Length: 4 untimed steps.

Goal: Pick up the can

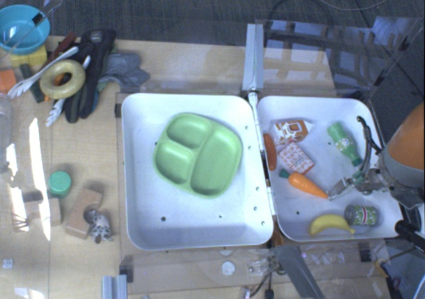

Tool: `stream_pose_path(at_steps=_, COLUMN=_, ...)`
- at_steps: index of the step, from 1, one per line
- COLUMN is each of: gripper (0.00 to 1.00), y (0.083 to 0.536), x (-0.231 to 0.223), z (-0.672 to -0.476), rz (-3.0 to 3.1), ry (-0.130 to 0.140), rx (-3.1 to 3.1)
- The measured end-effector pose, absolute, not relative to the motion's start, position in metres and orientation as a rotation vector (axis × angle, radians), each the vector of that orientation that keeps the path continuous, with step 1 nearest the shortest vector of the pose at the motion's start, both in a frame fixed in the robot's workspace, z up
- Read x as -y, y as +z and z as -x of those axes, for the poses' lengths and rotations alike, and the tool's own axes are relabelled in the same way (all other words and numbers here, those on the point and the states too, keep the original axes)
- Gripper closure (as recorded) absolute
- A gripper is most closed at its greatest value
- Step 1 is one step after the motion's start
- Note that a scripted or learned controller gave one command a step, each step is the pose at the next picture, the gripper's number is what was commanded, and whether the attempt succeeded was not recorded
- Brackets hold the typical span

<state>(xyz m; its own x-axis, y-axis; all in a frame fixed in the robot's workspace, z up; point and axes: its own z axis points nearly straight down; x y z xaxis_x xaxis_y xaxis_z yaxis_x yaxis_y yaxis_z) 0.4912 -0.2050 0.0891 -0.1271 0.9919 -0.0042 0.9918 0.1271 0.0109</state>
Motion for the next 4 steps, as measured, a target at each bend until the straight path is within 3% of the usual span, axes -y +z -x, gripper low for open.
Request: stream_pose_path(at_steps=4, gripper=0.00, y=0.0892, x=0.2051, z=-0.4908, rz=-2.056, ry=0.008, rx=-2.363)
